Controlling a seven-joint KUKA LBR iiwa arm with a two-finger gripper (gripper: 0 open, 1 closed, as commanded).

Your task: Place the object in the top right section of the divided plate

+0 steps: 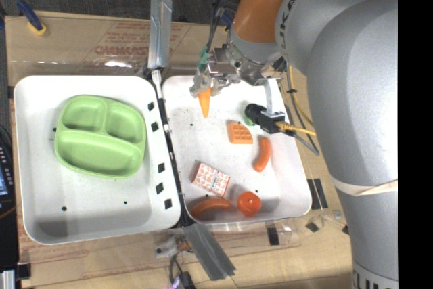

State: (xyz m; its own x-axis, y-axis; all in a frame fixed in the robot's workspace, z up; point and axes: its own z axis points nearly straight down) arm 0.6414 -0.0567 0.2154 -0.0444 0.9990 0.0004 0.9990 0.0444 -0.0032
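Observation:
A green divided plate (100, 135) lies in the left bin (34, 166), with two small sections at its far side and one long section nearer me. My gripper (205, 83) hangs over the far left corner of the right bin (294, 176). It is shut on an orange carrot (204, 102), whose pointed tip hangs down from between the fingers. The carrot is raised above the bin floor.
In the right bin lie a waffle-like orange square (239, 132), an orange sausage (262, 153), a pink-and-white patterned block (210, 179), a tomato-like red piece (249, 202) and a brown curved piece (210, 207). A metal divider (160, 37) separates the bins.

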